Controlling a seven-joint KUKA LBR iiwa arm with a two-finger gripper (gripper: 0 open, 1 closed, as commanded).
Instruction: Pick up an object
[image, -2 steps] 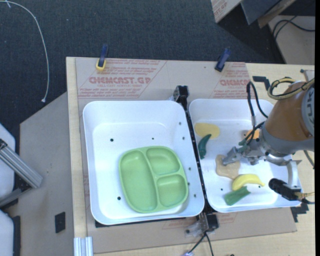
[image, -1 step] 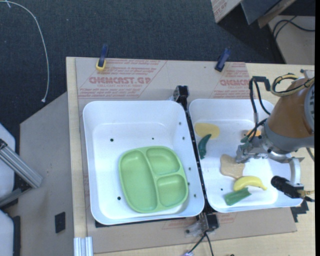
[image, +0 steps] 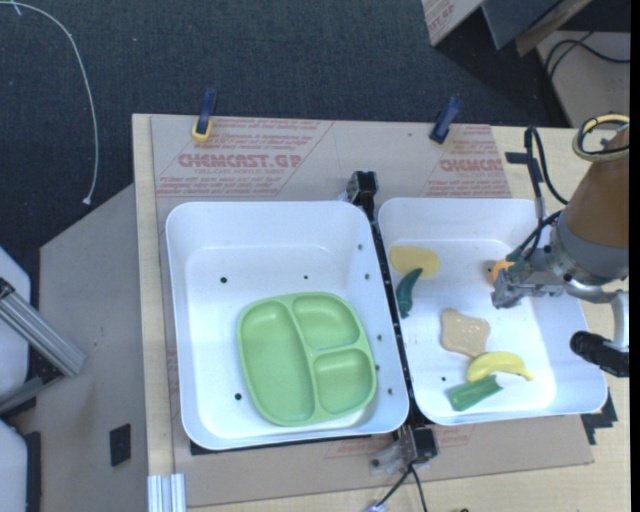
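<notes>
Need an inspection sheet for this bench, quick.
Surface: bench board, left bin and right bin side by side.
Job's things: right bin holds yellow piece, dark green piece, beige piece, banana, green piece.
Clutter: green divided tray in left bin.
Grippers: gripper over right bin; jaws' state unclear.
Cables: white cable on floor.
Surroundings: two clamps at board's far edge.

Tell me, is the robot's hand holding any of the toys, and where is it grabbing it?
It cannot be told. The hand is over the right bin, apart from the banana, and something small and orange sits beside it, too small to identify.
</notes>
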